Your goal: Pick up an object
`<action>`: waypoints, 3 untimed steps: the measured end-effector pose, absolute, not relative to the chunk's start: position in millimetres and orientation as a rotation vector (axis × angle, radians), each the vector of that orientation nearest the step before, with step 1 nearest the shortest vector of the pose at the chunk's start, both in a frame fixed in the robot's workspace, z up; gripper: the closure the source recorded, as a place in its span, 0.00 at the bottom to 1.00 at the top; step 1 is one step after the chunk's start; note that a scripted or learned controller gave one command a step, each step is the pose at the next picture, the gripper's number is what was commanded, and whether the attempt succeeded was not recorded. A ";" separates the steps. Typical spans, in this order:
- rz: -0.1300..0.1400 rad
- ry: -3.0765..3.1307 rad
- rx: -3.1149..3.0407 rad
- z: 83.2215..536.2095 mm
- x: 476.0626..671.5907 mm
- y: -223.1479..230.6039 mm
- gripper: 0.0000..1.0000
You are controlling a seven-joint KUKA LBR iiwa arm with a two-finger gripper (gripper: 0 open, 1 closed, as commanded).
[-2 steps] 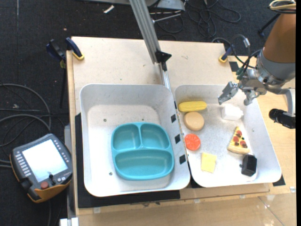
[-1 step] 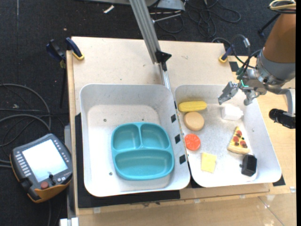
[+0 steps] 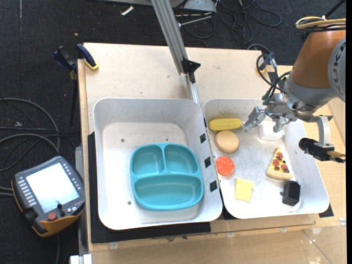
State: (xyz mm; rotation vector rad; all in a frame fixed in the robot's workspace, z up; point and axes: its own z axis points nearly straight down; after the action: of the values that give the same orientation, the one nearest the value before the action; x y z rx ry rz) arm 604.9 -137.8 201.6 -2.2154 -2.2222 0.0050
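Yellow corn cob (image 3: 225, 124), one, lies lengthwise left-right at frame centre-right; one gripper (image 3: 266, 120) beside it, fingers spread, pinching nothing.

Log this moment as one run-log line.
arm: over right bin | gripper: open, holding nothing, beside corn | left bin: teal tray | status: no pick yet

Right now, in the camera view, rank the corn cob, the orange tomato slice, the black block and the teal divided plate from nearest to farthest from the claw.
1. Corn cob, just left of the claw, right bin.
2. Orange tomato slice, lower left, by the bins' shared wall.
3. Black block, right bin's near corner.
4. Teal divided plate, left bin.
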 end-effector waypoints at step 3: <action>-0.009 -2.227 -2.226 110.7 615.0 -143.7 1.00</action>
State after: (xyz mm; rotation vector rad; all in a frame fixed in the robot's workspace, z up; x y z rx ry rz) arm 615.0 -143.7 110.7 -2.2262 -2.2269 -0.0093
